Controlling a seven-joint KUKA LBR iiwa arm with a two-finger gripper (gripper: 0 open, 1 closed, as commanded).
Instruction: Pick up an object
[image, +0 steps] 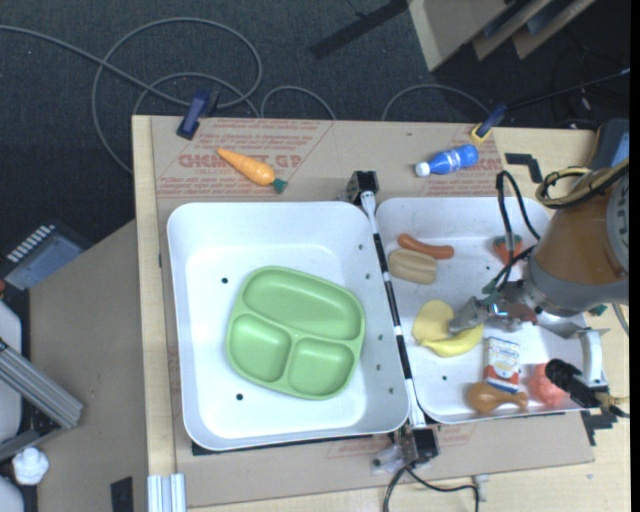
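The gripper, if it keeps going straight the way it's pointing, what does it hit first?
Probably the yellow banana. The gripper points left and down, right at the banana's edge in the right bin. Depth is unclear, so contact can't be confirmed.

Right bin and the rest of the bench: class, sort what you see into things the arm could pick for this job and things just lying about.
In play, right bin:
end effector
yellow banana
hot dog
small carton
brown drumstick

Lying about:
green divided plate in the left bin
carrot and blue bottle on the cardboard
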